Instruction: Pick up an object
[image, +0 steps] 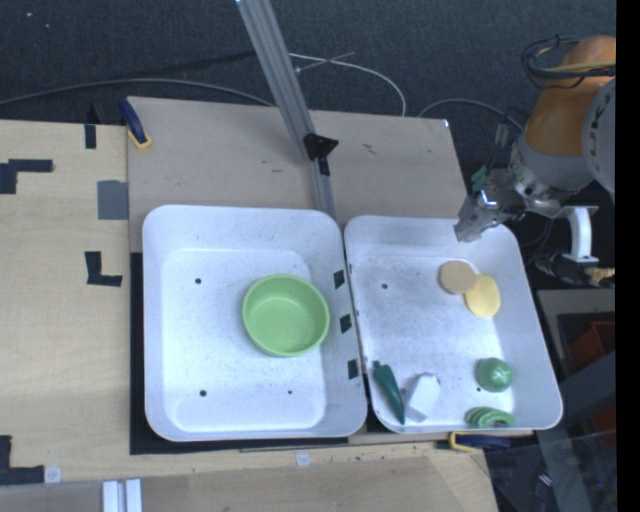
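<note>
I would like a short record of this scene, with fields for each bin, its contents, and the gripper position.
left bin: one round light green plastic bowl, upright
right bin: tan flat disc touching yellow rounded piece; green ball-like item; green ridged piece; dark green narrow piece beside white block
gripper: over the right bin's far right corner, holding nothing visible

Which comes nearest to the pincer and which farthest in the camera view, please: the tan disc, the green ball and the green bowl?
Measured from the pincer, at the right bin's upper right corner:
1. Tan disc, in the right bin's upper part, just below the pincer.
2. Green ball, low in the right bin near its right wall.
3. Green bowl, in the middle of the left bin.
</note>
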